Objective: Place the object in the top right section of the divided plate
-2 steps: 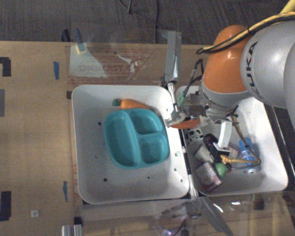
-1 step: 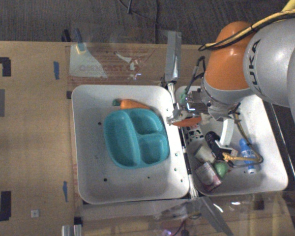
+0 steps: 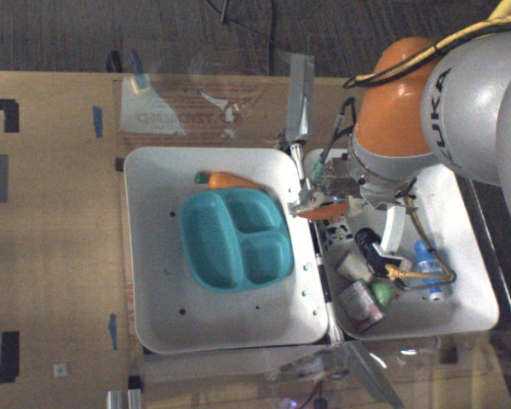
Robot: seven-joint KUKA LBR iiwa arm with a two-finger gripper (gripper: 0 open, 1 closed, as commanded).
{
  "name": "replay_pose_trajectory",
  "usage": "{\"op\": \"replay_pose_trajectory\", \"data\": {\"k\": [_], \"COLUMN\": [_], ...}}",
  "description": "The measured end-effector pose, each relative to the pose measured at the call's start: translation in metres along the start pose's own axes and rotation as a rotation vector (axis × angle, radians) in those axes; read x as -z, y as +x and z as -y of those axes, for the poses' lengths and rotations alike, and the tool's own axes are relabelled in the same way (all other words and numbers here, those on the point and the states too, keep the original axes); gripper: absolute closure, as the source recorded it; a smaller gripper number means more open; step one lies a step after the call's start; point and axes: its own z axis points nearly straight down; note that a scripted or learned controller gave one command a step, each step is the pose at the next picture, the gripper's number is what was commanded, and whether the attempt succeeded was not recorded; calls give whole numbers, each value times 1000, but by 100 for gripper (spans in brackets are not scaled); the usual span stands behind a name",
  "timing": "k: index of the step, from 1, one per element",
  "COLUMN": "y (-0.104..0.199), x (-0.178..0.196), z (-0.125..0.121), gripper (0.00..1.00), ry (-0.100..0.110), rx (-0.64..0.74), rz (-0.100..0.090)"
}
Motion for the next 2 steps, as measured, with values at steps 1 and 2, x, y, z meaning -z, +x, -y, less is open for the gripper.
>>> {"op": "replay_pose_trajectory", "data": {"k": [1,2], "y": [-2,-5], "x": [10,-19], "z": [-1,8], "gripper": [100,100], "ry": [-3,5], "rx": [-4,350], "rz": [0,-1]}}
